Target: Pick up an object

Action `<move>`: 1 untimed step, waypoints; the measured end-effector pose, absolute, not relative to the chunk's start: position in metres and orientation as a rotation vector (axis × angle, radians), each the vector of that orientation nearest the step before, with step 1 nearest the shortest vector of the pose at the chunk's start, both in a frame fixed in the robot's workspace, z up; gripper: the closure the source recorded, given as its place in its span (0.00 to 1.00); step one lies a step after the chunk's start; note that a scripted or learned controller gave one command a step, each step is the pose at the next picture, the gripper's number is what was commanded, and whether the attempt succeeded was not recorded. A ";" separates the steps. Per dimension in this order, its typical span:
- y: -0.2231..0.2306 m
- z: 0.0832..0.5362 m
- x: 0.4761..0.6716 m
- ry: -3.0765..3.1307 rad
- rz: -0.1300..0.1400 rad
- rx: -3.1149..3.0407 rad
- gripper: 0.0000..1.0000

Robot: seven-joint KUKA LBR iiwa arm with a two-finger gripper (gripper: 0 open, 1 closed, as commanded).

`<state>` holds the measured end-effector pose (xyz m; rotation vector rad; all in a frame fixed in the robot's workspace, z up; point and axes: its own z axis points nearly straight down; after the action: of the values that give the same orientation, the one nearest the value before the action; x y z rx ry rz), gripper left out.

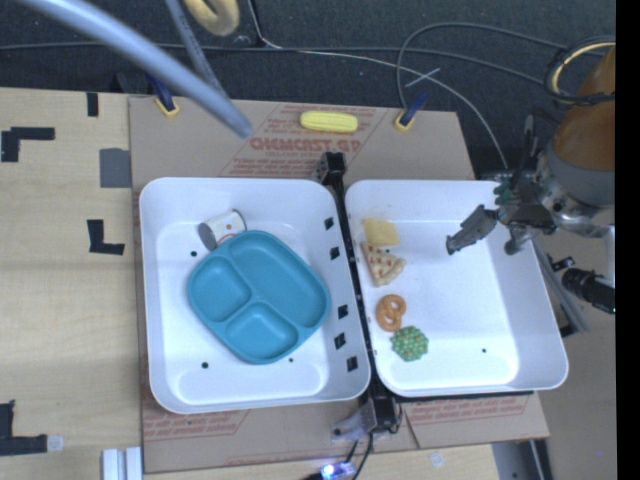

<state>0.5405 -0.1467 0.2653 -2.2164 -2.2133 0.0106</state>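
Gripper (487,230) hangs over the right bin (530,363) at the frame's right, fingers apart and holding nothing.
Along that bin's left side lie a yellow wedge (380,232), a pizza slice (383,265), a pretzel (390,312) and a green broccoli (410,344); the left bin (160,368) holds a blue divided plate (258,295).

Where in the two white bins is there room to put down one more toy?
Right bin: bare floor right of the pretzel and green ball, below the gripper. Its left side is crowded. Left bin: the blue tray leaves just narrow strips along the walls.
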 end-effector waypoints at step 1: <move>-0.147 0.270 0.542 -2.222 0.002 -2.219 0.00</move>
<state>0.5424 -0.1465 0.2703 -2.2192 -2.2221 0.0018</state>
